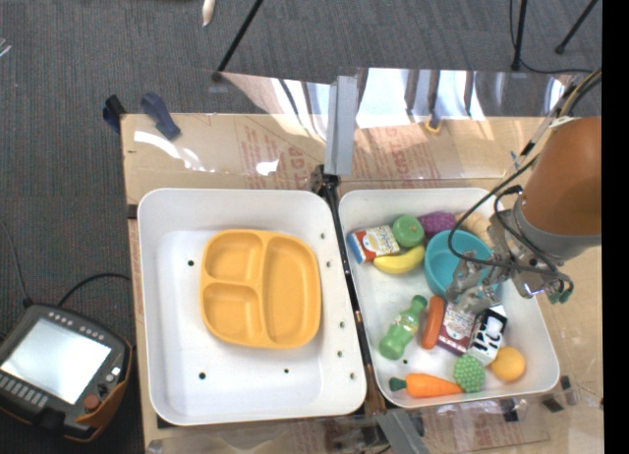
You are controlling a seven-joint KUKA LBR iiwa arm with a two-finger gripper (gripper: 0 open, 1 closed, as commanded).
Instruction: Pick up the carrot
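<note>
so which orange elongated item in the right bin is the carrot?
The carrot with the green stub, by the bin's near edge. The other orange piece is stubbier, standing beside the green bottle.

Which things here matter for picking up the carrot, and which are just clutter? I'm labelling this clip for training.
Belongs to the job:
carrot, lying in the right bin near its front edge
gripper, over the middle of that bin

Just lying about:
banana
teal bowl
green bottle
orange fruit
green bumpy ball
yellow divided plate in the left bin

1 fixed overhead camera, slanted down over 2 bins
</note>
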